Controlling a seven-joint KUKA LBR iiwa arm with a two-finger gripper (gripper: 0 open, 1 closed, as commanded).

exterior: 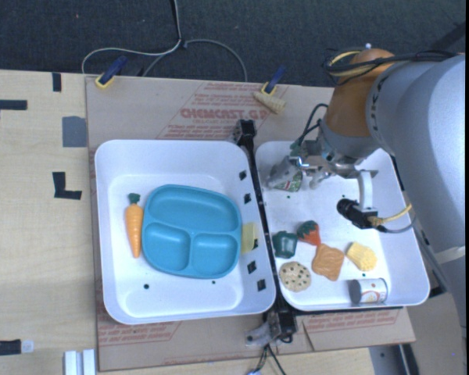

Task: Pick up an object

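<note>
A: Where do we stand?

B: Our end effector [295,172] hangs over the far left corner of the right bin [410,244], close to the divider [259,209]. We cannot tell whether it is spread or pressed together. A green scrap [295,183] shows just under it, too blurred to name

A: So what can we go for?

B: The choice lies in the near half of that bin: a cup [285,244], a red piece [309,231] just beside it, a cookie [295,274], an orange piece [328,262], a chip [362,256] and a can [369,290] on its side

A: How will they handle?

B: We judge them all light toys, probably stiff. The cookie and chip lie flat and offer little to pinch, so we would have to close across their edges. The can is round and smooth and may roll or slip, so we would take it across its middle. The orange piece looks the thickest and least slippery. It is our best bet, gripped across its narrower width

A: And room?

B: The can lies near the bin's near wall and the cookie near the divider, so coming down there risks striking a rim. The orange piece sits just beside the chip but away from the walls. The floor between us and the cluster is bare, so the way is open. The left bin [109,209], with its tray [189,229] and carrot [133,225], is well apart
</note>
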